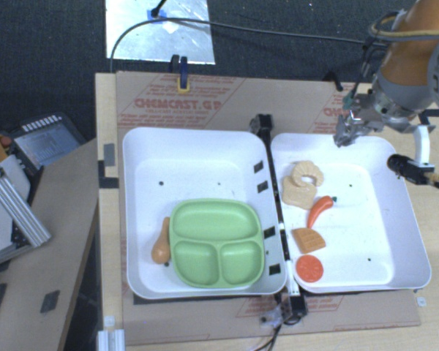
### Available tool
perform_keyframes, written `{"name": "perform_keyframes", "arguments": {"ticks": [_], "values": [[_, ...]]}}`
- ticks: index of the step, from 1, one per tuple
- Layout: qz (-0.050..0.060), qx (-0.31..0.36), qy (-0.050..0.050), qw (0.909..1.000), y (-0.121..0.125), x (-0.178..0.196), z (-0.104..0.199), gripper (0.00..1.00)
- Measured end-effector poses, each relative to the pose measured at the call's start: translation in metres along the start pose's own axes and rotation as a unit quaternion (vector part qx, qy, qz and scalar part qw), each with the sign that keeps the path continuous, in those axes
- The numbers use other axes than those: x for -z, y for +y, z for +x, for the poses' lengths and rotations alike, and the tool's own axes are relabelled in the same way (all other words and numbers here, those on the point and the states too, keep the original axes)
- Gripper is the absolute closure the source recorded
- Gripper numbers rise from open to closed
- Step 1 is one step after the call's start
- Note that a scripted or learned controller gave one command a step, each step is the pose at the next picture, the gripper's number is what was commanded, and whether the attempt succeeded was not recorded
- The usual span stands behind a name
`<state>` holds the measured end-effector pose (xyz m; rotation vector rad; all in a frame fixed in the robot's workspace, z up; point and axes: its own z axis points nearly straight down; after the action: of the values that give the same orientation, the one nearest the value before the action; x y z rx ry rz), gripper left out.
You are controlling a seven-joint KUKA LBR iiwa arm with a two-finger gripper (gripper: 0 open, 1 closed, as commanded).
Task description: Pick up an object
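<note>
A silver sheet (161, 20) lies beyond the brown board (205, 97). A yellow clamp (182, 75) grips the board's far edge. A grey device (44, 141) sits left.

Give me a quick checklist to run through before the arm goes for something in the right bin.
1. Gripper above right bin, at its far rim: ok.
2. Nothing seen held: ok.
3. Jaw opening: cannot tell.
4. Targets in reach: orange pepper, red disc, bread piece, orange wedge: ok.
5. Pepper separated from bread piece: not ok, they touch.
6. Red disc clear of the bin wall: not ok, it sits near the front corner.
</note>
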<state>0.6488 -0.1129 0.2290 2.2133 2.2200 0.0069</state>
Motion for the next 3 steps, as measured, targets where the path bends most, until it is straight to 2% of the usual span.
{"name": "perform_keyframes", "arguments": {"ticks": [1, 2, 3], "values": [[0.002, 0.0, 0.001, 1.0, 0.001, 0.011, 0.0, 1.0], [0.005, 0.002, 0.002, 1.0, -0.027, 0.0, 0.048, 1.0], [0.004, 0.003, 0.002, 1.0, -0.053, 0.009, 0.093, 1.0]]}}
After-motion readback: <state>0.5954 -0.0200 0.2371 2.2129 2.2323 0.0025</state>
